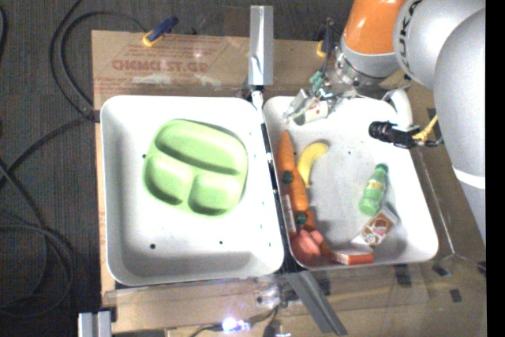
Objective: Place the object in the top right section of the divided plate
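The gripper (309, 106) hovered over the right bin's (410, 249) far-left corner; whether it held anything could not be told. The likely object, a banana (310, 158), lay just near of it: probably light, smooth and curved, best taken mid-body. A carrot (287, 162) lay close on its left. The plate (196, 166) sat in the left bin (126, 249).

We see two bins side by side on the desk (118, 51). The divided plate (196, 166) lies in the left bin (126, 249). In the right bin (410, 241), a carrot (287, 162) lies by the left wall, a banana (310, 160) just right of it, and a bottle (373, 189) farther right.
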Robot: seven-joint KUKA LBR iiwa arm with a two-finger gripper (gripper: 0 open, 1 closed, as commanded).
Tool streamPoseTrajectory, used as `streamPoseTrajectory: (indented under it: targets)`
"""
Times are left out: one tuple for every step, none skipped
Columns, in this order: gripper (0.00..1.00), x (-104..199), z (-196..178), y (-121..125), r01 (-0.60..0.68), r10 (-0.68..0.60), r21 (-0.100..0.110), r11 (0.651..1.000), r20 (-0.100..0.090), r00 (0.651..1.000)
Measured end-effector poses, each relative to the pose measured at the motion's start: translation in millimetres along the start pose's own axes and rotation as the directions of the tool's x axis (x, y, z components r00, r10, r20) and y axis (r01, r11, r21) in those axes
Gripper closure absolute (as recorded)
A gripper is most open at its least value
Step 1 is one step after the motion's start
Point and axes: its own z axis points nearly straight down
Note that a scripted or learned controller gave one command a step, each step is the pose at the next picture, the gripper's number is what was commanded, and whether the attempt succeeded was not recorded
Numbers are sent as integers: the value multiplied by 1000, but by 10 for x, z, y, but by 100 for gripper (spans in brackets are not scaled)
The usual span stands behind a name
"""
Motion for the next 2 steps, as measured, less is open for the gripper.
streamPoseTrajectory:
  targets:
    - [100,410,7,106,-450,450,2,893,2,893]
    - [100,1190,-360,-124,-505,505,3,863,1,863]
